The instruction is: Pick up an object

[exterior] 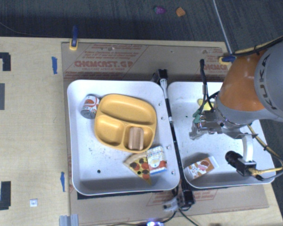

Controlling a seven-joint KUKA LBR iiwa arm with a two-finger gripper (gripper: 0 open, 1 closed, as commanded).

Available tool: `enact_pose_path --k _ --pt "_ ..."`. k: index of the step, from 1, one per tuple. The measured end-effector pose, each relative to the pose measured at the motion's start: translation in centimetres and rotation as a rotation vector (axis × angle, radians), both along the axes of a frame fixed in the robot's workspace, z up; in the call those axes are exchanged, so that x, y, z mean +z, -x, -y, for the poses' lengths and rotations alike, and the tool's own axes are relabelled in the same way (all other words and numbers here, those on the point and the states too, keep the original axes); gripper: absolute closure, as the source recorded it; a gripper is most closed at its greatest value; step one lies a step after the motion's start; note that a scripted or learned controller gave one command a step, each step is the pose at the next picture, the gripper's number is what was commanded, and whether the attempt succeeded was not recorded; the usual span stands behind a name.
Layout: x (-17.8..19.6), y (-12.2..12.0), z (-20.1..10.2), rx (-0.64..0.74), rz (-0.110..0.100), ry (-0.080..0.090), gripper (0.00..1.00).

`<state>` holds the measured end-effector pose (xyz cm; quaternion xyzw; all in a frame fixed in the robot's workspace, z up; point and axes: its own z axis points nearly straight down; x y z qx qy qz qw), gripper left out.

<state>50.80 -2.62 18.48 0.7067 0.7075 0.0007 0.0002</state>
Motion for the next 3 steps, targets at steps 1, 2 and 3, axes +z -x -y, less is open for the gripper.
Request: enact_pose_path --k 1,2,3 --pt "0.00 0.01 0.03 0.000 -0.001 0.001 0.00" --pt "0.00 0.01 0.03 0.000 -0.001 0.001 0.00" --pt "-0.01 0.02 0.03 0.000 -0.001 0.001 0.00"
